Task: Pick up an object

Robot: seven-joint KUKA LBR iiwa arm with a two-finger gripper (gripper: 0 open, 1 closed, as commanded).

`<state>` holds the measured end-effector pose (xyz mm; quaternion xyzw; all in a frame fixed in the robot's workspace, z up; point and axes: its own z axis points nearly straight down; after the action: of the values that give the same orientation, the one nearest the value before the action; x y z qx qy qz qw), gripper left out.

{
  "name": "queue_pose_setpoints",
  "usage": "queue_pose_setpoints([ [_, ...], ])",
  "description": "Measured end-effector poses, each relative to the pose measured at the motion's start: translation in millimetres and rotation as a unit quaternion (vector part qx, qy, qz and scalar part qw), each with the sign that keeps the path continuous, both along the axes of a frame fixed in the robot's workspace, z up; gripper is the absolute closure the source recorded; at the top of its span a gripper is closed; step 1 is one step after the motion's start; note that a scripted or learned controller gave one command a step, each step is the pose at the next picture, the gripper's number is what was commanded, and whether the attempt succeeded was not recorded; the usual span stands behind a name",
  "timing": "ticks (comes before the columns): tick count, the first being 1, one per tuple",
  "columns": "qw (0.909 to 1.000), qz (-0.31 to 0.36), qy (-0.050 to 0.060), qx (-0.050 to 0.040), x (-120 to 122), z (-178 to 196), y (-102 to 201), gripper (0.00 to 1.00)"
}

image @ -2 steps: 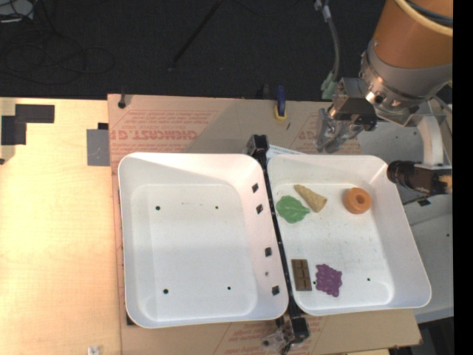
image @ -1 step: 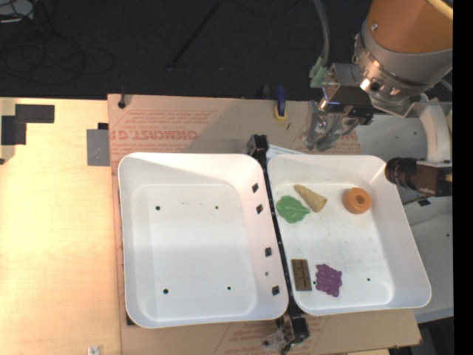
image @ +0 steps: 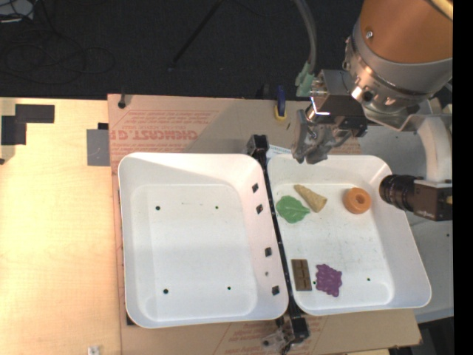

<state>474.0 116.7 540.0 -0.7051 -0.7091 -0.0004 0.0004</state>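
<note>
Hovering gripper (image: 313,152), right bin (image: 399,272), cardboard (image: 159,128) printed "CHEMCAST GP" inverted

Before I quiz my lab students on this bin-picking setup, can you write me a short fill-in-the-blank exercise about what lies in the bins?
1. The orange ring lies in the ____ bin of the camera view.
2. The green leaf touches the ____ wedge.
3. Beside the purple grape bunch lies a ____ bar.
4. The gripper hangs over that bin's ____ rim.

Missing words: right; tan; brown; far
</note>
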Motion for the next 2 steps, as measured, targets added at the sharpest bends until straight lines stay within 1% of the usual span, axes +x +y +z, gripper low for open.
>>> queue_pose_setpoints([
  [1, 1.0, -0.001, 0.003, -0.0016, 2, -17, 35, 1.0],
  [2, 1.0, 0.001, 0.002, -0.0004, 1, -3, 99, 1.0],
])
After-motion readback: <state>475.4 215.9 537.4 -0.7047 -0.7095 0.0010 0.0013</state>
